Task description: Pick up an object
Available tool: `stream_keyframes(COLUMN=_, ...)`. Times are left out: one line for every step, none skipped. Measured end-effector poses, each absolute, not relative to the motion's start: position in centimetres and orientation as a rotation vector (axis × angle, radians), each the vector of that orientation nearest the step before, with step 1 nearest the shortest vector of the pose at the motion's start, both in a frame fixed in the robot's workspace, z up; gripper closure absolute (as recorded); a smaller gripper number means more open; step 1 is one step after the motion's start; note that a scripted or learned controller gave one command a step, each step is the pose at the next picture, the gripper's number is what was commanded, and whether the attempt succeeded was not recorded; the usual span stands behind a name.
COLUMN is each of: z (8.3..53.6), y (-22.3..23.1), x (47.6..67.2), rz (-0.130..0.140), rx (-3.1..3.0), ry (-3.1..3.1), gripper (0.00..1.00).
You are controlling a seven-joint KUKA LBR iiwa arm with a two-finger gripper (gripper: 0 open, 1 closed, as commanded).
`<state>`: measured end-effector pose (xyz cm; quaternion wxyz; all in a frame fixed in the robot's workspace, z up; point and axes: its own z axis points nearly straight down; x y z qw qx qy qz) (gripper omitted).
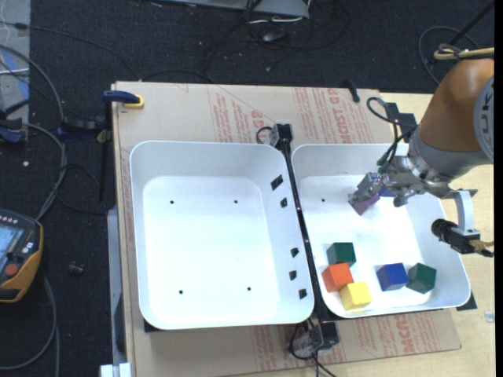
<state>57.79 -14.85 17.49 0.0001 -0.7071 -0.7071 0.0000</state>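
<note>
Camera view has the gripper (376,188) up over the right bin (330,163), and there's a purple block (362,203) sitting right between its fingers, so the jaws look closed on it. Block appears tilted and a bit off the bin floor, which fits a lift in progress, though that's just a guess. Everything else sits well below the jaws near the bin's front edge: dark green cube (342,253), orange cube (338,276), yellow cube (357,294), blue cube (391,276), green cube (422,277). Probably left alone because they're bunched up.
</note>
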Motion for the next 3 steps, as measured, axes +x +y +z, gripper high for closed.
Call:
stream_keyframes(z=8.5, y=-15.1, x=53.0, rz=0.005, rx=-2.22, ry=-2.216, gripper=0.0)
stream_keyframes(z=19.3, y=-8.5, x=51.4, rz=-0.012, rx=-2.219, ry=-2.232, gripper=0.0)
stream_keyframes(z=12.5, y=-11.2, x=51.8, rz=0.004, rx=-2.221, ry=-2.218, gripper=0.0)
